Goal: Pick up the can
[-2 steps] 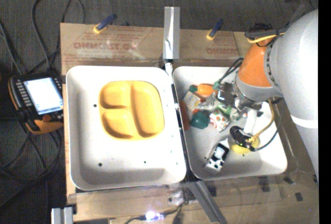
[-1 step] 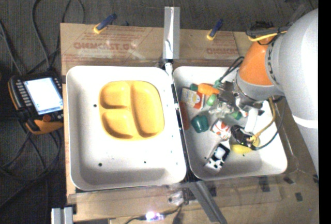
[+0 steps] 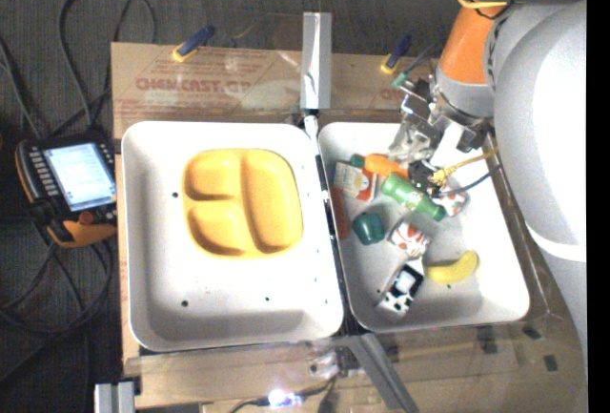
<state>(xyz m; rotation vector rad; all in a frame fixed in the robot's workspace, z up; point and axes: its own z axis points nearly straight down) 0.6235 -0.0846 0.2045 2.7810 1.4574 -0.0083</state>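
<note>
Evidently, little of the task is done so far. The gripper [image 3: 412, 146] is seen at the far end of the right bin [image 3: 510, 301], hanging low over the crowded upper part of the heap; whether it is parted or closed cannot be told, since the metal parts merge with the clutter beneath.

Nothing is seen lifted or clamped. The can [image 3: 411, 237], taken to be the small red-and-white cylinder, lies on its side a little nearer the camera than the gripper, apart from it, with a green bottle [image 3: 412, 196] lying between the two. A dark green cup [image 3: 368, 228] is found just beside the can, on its left in the view. A carton [image 3: 353, 178] sits to the left of the gripper, close to it, and an orange piece [image 3: 379, 161] is touching or nearly touching the gripper's tip. Farther off, past the can, a banana [image 3: 452, 268] and a black-and-white box [image 3: 404, 288] are seen.

The left bin [image 3: 152, 306], holding a yellow tray [image 3: 243, 201], lies well apart.

What is left, it is judged, is nearly everything: the gripper has to be brought over the can, lowered, closed on it, and raised. The can is not yet grasped.
</note>
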